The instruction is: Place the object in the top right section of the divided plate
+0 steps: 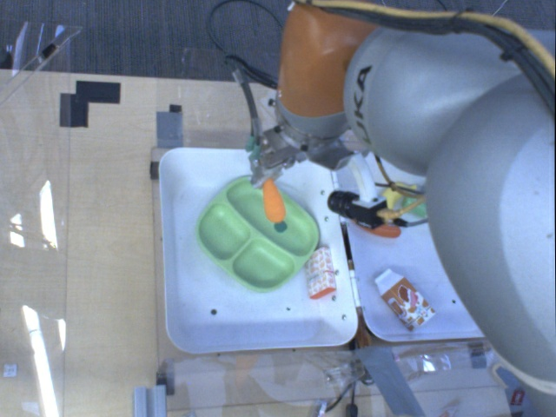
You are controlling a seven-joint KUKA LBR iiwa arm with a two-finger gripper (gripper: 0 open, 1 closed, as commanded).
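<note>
The grey arm (pixel 452 120) is running off the right and bottom edges, blocking most of the right bin (pixel 382 315); objects beside its black fitting (pixel 352 205) are proving too hidden to identify.

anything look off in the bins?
Nothing spilled or damaged. The carton lies on its side against the plate's rim, and a second carton lies tipped in the right bin.

Two shallow white bins, left (pixel 187 259) and right (pixel 434 263), are borne side by side on the wooden bench (pixel 87 233).
</note>
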